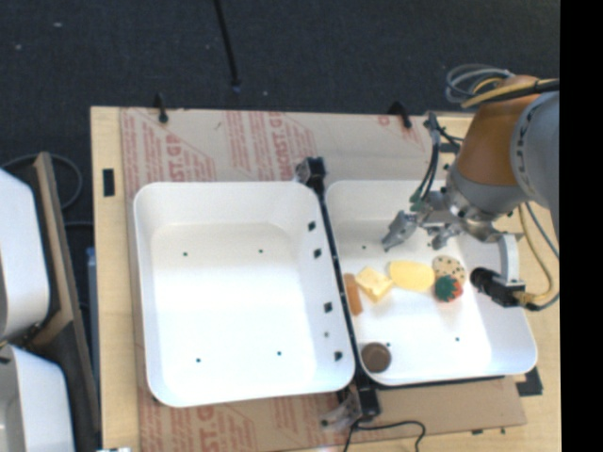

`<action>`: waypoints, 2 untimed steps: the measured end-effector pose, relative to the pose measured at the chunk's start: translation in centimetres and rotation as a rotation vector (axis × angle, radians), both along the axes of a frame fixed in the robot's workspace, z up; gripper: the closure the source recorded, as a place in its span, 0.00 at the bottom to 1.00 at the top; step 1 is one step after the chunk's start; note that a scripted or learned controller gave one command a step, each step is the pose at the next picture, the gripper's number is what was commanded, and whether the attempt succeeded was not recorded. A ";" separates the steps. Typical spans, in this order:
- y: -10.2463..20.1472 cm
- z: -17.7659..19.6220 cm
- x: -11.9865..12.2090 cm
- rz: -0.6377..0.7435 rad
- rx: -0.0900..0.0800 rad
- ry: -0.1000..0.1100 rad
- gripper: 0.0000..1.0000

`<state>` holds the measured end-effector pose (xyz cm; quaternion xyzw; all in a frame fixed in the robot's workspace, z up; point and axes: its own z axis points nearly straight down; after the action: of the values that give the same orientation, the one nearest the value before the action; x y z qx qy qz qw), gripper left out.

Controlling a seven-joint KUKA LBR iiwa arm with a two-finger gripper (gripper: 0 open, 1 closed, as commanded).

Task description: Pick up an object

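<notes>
My gripper (418, 237) hangs over the back half of the right bin (509, 347), its fingers spread open with nothing between them. Just in front of it lie a yellow oval piece (412, 275) and a yellow block (374, 284). An orange stick (352, 294) rests against the bin's left wall. To the right of the oval sit a spotted beige disc (449, 267) and a green-and-red ball (448, 288). A brown round object (376, 356) lies near the front left corner.
The left bin (151, 252) stands beside the right one, with a black divider (325, 252) where their rims meet. Both rest on a cardboard sheet (217, 149). Cables (528, 285) hang off the arm along the right bin's right rim.
</notes>
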<state>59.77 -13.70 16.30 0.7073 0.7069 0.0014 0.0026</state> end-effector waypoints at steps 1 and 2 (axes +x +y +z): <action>0.1 -0.2 -0.2 0.000 0.001 0.005 0.00; 0.1 -0.2 -0.2 0.000 0.001 0.005 0.00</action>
<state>59.62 -13.63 16.08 0.7072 0.7070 -0.0001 0.0003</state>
